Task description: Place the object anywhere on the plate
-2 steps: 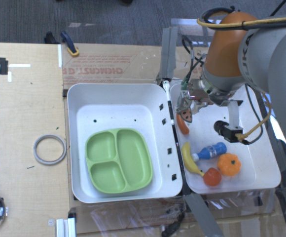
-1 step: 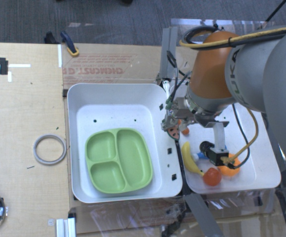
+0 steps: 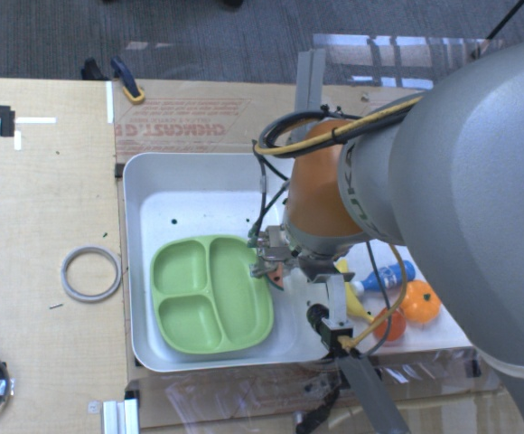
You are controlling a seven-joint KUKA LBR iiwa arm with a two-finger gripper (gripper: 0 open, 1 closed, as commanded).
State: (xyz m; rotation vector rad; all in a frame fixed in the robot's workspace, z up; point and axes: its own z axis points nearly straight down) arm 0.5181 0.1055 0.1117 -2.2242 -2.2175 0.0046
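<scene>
In the camera view, the green three-compartment plastic plate (image 3: 211, 293) lies in the lower left of the white bin (image 3: 190, 183). The end effector (image 3: 269, 268) hangs at the plate's right rim; a small orange-brown object (image 3: 275, 280) shows at its tip, but whether it grips it I cannot tell. The plate lies immediately left of it.

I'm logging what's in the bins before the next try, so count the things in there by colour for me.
Green: 1, the divided plate
Orange: 1, the round fruit
Yellow: 1, a piece partly hidden by the arm
Blue and white: 1, the small bottle-like item
Red: 1, a bit behind the cable
Total: 5 visible; the arm may hide more.
</scene>
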